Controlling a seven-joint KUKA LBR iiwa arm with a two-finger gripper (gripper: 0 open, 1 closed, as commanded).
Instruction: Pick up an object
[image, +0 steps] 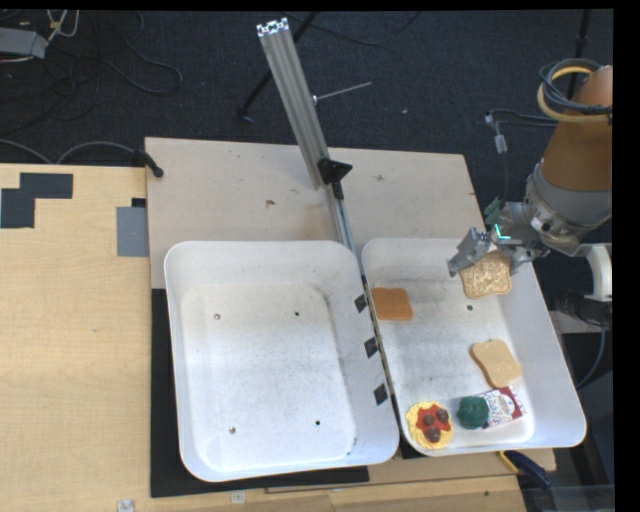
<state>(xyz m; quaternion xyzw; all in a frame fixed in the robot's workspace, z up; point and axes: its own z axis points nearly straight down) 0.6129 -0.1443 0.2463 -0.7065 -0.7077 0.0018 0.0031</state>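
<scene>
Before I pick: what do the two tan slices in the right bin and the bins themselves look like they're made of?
Lower tan slice: looks like foam or soft plastic toy bread, matte, with rounded edges. Orange-brown slice: similar, smoother, maybe rubbery plastic. Right bin and left bin: white, slightly glossy moulded plastic with rounded rims and scuffed floors.

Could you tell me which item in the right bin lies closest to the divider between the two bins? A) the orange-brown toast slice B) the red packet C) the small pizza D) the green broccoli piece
A: the orange-brown toast slice lies right beside the divider, while the other items sit toward the right bin's near end.
</scene>
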